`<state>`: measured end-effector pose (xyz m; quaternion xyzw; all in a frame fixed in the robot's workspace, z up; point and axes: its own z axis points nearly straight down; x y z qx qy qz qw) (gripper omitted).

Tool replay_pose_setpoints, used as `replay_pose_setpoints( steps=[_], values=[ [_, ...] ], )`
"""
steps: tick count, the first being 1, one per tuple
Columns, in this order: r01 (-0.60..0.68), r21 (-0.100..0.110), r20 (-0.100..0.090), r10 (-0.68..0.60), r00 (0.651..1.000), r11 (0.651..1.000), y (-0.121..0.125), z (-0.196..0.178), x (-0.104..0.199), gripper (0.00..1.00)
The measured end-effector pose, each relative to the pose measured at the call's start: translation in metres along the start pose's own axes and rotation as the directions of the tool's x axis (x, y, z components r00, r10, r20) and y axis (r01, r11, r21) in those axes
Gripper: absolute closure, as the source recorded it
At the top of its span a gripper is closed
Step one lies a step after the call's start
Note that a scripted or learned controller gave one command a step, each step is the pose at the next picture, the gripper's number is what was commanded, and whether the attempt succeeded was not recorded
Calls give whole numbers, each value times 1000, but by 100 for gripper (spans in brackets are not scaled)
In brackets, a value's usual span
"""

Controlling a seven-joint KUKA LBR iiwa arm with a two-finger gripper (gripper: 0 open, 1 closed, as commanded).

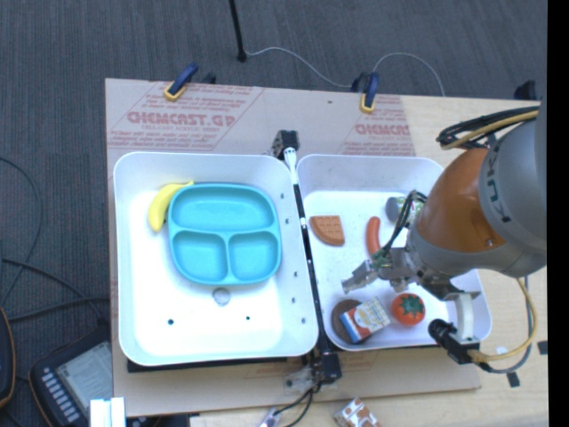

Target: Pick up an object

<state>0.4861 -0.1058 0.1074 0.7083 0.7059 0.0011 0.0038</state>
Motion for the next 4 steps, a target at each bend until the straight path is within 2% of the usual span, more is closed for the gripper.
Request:
replay_pose_setpoints(
  steps=[1, 2, 3, 4],
  values=[
    [0, 1, -1, 0, 1000, 1000, 0, -9, 0, 100],
    [0, 1, -1, 0, 1000, 1000, 0, -9, 0, 0],
    [2, 4, -1, -2, 1000, 1000, -2, 20, 5, 0],
    [2, -1, -1, -2, 1000, 1000, 0, 9, 4, 100]
  ],
)
